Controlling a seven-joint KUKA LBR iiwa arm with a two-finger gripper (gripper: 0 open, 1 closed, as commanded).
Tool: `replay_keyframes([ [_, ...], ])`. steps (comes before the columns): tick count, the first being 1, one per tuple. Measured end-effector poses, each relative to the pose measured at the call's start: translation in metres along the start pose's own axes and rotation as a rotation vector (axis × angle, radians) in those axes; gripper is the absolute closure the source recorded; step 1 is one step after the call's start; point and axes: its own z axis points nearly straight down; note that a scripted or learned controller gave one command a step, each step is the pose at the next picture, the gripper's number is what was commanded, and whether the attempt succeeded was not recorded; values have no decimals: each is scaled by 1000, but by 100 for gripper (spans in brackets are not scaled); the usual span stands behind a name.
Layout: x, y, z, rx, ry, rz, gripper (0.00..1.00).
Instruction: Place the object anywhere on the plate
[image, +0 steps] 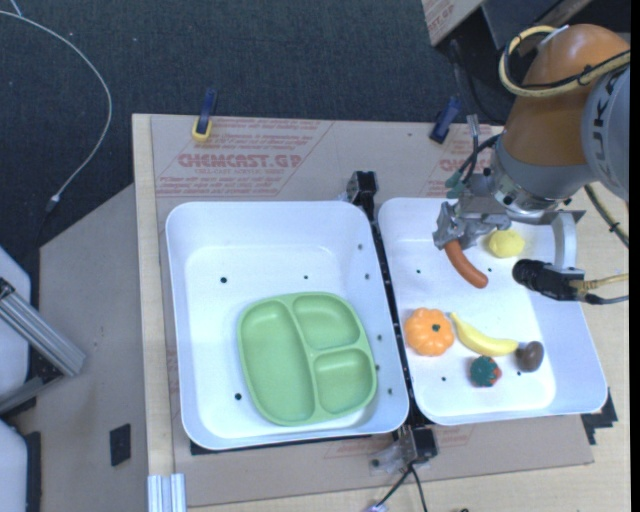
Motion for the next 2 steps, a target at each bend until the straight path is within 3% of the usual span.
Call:
replay_keyframes([
  [2,102,-18,-7,-1,0,-1,100],
])
